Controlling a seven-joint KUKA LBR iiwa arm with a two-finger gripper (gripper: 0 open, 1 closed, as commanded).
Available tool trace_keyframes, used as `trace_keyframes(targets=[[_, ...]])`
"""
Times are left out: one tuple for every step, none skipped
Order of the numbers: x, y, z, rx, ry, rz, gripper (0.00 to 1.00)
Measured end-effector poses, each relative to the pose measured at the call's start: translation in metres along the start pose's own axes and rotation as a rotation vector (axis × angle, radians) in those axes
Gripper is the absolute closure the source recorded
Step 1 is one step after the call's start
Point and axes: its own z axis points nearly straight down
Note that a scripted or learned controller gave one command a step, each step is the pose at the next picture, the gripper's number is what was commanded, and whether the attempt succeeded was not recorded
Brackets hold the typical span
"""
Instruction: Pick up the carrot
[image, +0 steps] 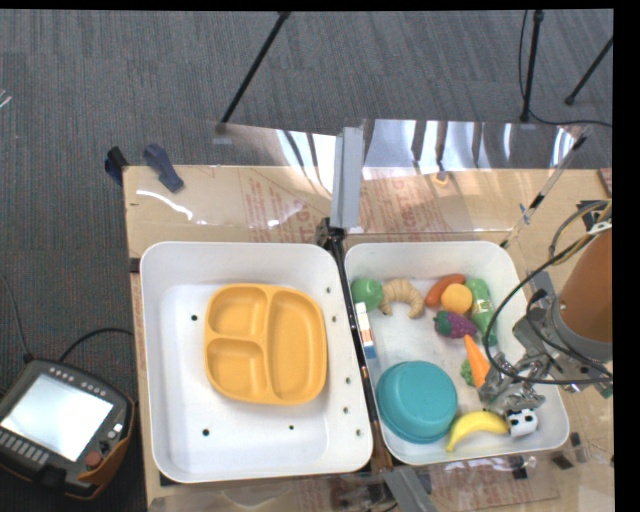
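The carrot (476, 358) is a short orange toy with a green top. It lies in the right bin (430, 252), just right of the teal bowl (417, 400), pointing up-left. My gripper (512, 390) hangs just to the carrot's right, above the banana (476, 428) and a white dice (521, 423). Its metal fingers look spread, with nothing between them. The arm's orange band (596, 290) shows at the right edge.
The right bin's far side holds a green fruit (367, 292), croissant (405, 295), red pepper (445, 288), yellow fruit (457, 298) and purple grapes (455, 324). A yellow divided plate (266, 343) lies in the left bin (170, 300). Cables loop beside the arm.
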Motion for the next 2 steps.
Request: trace_keyframes(targets=[[-0.009, -0.004, 0.055, -0.002, 0.003, 0.428, 1.00], [-0.038, -0.032, -0.080, 0.010, -0.012, 0.616, 1.00]])
